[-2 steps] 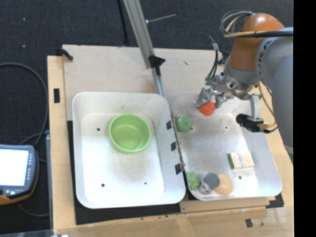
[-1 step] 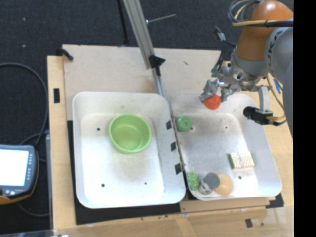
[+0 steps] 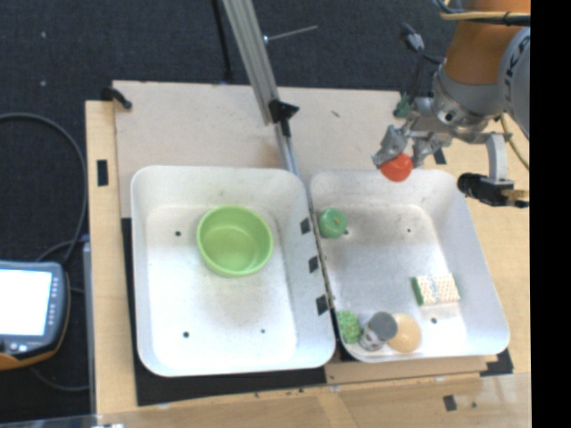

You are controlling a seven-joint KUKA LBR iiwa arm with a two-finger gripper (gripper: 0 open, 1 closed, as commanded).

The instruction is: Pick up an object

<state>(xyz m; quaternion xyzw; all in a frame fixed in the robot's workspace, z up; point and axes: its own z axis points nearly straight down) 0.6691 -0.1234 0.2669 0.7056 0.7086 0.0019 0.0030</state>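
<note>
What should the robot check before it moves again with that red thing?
1. Red object between the fingers: ok, it looks held.
2. Lifted off the right bin: ok, it hangs at the far rim.
3. Grip firm: cannot tell.
4. Green bowl out of the way: ok, it sits in the left bin.
5. Small items at the right bin's near edge untouched: ok.

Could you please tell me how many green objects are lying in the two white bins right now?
3: a green bowl in the left bin, a small green object at the right bin's left wall, and another green piece in its near-left corner, partly hidden.
</note>
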